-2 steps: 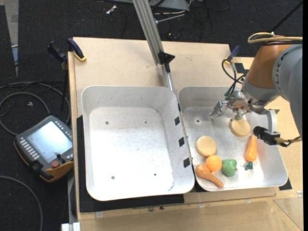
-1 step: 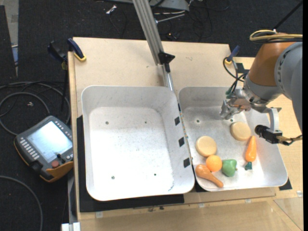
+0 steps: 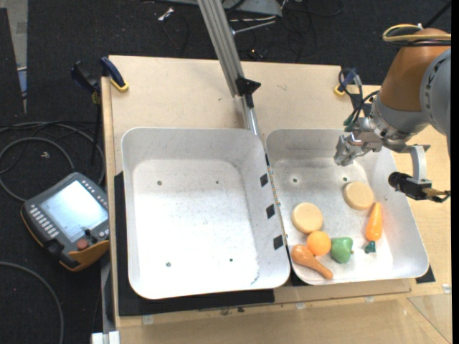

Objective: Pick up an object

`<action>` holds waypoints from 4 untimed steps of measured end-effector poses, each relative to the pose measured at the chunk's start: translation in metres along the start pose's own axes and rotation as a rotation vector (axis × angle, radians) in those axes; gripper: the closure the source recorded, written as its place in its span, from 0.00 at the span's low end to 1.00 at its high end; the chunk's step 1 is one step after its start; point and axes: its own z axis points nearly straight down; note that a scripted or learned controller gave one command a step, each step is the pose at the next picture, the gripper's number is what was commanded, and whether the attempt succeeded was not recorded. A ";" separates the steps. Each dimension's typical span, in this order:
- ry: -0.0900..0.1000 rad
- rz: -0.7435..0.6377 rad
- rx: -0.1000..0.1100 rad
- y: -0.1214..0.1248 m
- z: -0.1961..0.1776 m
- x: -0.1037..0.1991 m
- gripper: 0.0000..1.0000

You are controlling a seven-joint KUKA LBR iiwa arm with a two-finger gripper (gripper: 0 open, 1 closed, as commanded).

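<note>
The right bin [image 3: 301,156] holds several toy foods near its front right. Two tan round pieces lie there, one [image 3: 308,217] near the middle and one [image 3: 358,196] further right. An orange ball [image 3: 319,244], a green pepper [image 3: 342,249], an orange carrot [image 3: 374,223] and an orange gourd-like piece [image 3: 310,261] lie close together at the front. My gripper [image 3: 346,153] hangs over the back right part of this bin, above and behind the right tan piece. Nothing shows between its fingers.
The left bin [image 3: 143,149] sits beside the right one, divided by their touching rims. A slanted metal pole [image 3: 222,38] crosses the back of the bench. A teach pendant [image 3: 68,221] lies on the floor at the left. Clamps sit at the bench's back corners.
</note>
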 end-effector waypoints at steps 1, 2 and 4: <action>-0.001 0.000 -0.002 0.011 -0.055 -0.005 1.00; 0.000 0.000 0.002 0.012 -0.072 -0.005 1.00; 0.002 -0.005 0.005 0.025 -0.073 0.095 1.00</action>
